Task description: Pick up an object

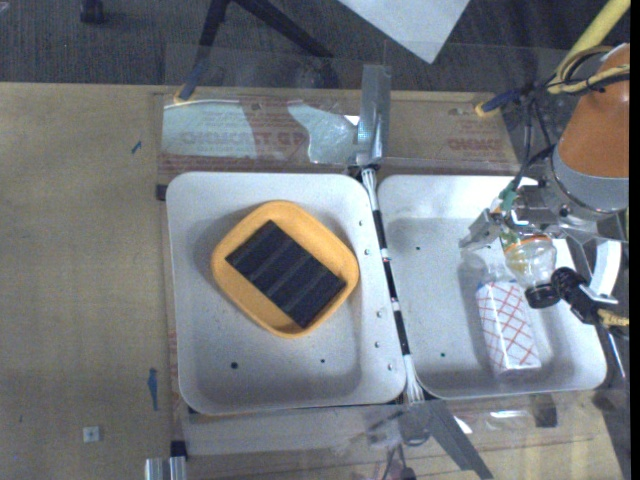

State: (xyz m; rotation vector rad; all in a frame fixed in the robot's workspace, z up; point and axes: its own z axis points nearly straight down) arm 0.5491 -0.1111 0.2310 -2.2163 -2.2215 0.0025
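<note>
Your gripper hangs low at the right bin's right side, finger state indeterminable, just above the red-checked white box lying toward that bin's front right corner.

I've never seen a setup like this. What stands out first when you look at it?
The rounded yellow-orange tray with a dark ribbed insert catches the eye first, lying tilted in the left shallow white bin. In the right shallow white bin, a white carton with a red lattice print lies near the right side, with the arm's end effector hovering just above it.
</note>
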